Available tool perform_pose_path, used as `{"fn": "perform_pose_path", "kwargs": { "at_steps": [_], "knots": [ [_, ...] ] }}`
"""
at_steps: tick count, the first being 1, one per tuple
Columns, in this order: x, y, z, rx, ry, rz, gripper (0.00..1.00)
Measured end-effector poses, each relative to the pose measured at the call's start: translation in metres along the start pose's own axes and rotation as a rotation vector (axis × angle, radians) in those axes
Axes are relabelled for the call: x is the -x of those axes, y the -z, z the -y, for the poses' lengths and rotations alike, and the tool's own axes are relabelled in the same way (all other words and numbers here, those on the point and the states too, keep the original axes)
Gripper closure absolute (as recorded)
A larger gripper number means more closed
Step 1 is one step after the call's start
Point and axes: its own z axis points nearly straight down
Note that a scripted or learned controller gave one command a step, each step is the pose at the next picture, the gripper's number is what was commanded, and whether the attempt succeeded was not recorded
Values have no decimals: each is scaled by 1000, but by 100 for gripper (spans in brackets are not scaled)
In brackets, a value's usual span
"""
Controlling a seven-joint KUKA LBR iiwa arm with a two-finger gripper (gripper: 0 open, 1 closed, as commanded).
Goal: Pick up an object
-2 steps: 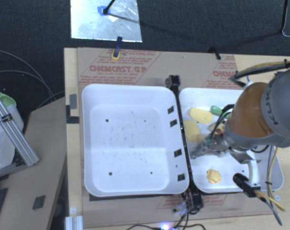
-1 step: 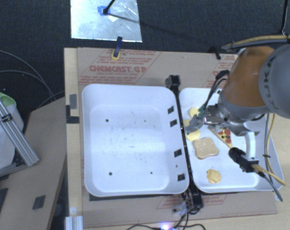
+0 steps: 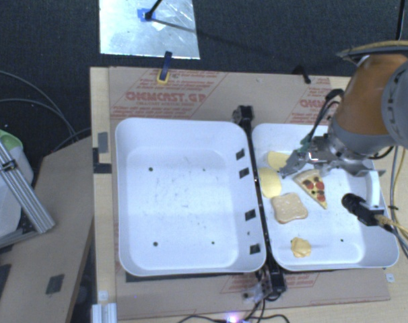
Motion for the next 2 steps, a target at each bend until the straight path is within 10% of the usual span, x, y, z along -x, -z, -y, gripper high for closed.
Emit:
{"fn": "perform_pose_path", "kwargs": {
  "at_steps": [1,2],
  "knots": [
    [-62,10,34,-4,11,-6,0],
    [42,-13,13,-3,-5,2,0]
  ]
}}
